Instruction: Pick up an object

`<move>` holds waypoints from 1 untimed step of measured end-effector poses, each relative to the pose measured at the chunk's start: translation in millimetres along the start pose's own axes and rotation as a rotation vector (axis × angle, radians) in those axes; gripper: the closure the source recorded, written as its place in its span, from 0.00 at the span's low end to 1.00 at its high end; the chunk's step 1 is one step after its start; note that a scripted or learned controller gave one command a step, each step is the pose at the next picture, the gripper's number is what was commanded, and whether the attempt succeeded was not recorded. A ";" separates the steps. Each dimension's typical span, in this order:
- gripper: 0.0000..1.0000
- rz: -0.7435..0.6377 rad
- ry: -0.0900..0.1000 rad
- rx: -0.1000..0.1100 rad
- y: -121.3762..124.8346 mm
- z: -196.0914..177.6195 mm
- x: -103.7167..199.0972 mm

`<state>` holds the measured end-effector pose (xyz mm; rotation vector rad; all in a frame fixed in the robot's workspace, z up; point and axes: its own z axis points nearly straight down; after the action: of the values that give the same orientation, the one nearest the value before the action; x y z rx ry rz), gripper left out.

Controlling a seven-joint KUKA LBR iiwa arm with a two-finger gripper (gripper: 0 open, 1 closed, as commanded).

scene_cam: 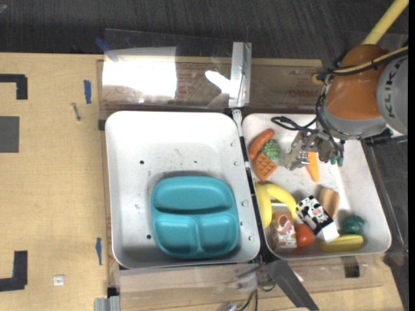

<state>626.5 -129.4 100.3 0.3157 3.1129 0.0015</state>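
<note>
The tool [310, 153] is lowered into the right bin [375, 193], its fingers closed on a small orange carrot [313, 166] beside a waffle [264, 166].

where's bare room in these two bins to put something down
Left bin: bare floor across the back, between its far wall and the teal divided tray, plus a strip along its left wall. Right bin: crowded along the front with the banana, cow toy and others; gripper sits mid-bin. Small bare patch near its right wall.
</note>
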 end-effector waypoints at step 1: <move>1.00 0.102 -0.001 -0.002 68.6 -89.3 7.7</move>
<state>631.6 -60.6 189.7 0.4740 3.0912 0.0048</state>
